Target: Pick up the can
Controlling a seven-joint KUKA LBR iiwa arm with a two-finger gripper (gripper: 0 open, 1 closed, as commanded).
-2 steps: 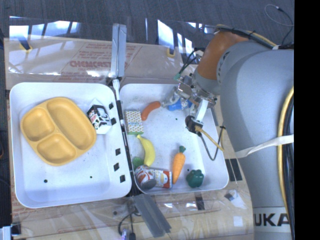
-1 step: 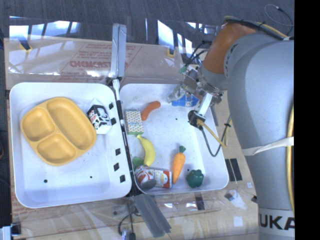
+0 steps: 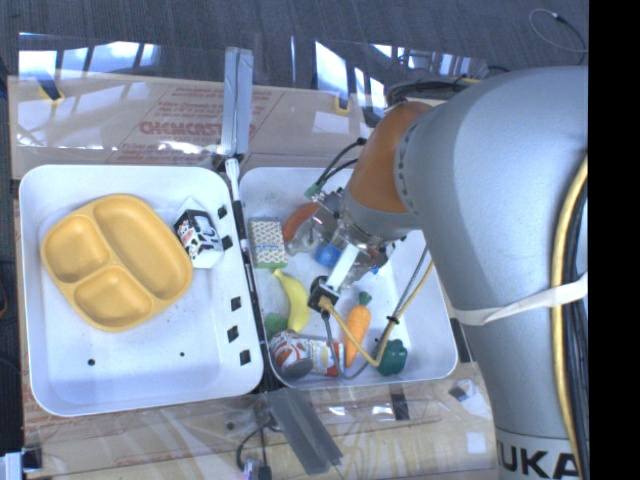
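Observation:
The can point(image 3: 301, 354) lies on its side against the near wall of the right bin point(image 3: 436, 320), with a red and white label. My gripper point(image 3: 320, 226) hangs over the middle of that bin, beyond the can and clearly apart from it, close to an orange-red item point(image 3: 297, 222) and a blue item point(image 3: 328, 255). The wrist and the big grey arm hide the bin's far right part.
In the right bin, a banana point(image 3: 293, 301), a carrot point(image 3: 355, 330), a green pepper point(image 3: 393, 357) and a small green piece point(image 3: 274, 322) crowd around the can; a checkered sponge point(image 3: 266, 239) lies farther back. The left bin point(image 3: 60, 380) holds a yellow divided plate point(image 3: 114, 259) and a black-and-white carton point(image 3: 199, 235).

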